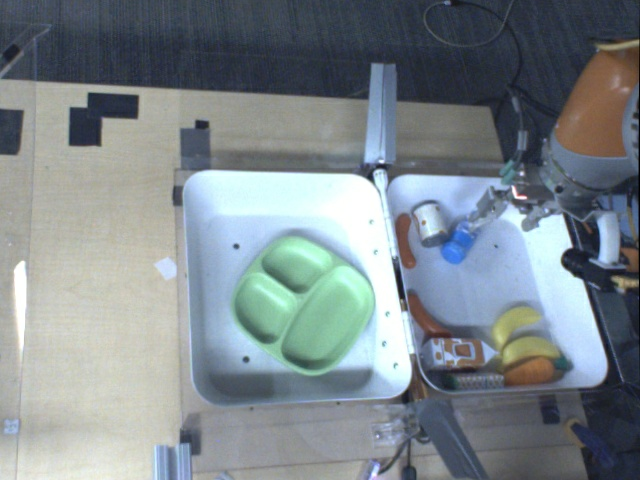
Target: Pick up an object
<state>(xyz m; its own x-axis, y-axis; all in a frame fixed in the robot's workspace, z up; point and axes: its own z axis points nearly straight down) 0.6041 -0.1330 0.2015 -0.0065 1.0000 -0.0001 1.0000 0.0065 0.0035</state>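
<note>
My gripper (508,212) hangs over the back right part of the right bin (570,298), open, with nothing between its fingers. Its left finger (486,208) reaches down toward a small blue cup (455,247), which lies just below and to the left of it. A silver can (430,222) lies on its side next to the cup. A red sausage (404,240) rests along the bin's left wall, and a second one (425,316) lies lower down.
At the right bin's front lie a brown carton (458,352), two yellow bananas (520,334) and an orange fruit (530,370). The left bin (215,228) holds a green divided plate (304,302). A metal post (381,118) stands behind the wall between the bins.
</note>
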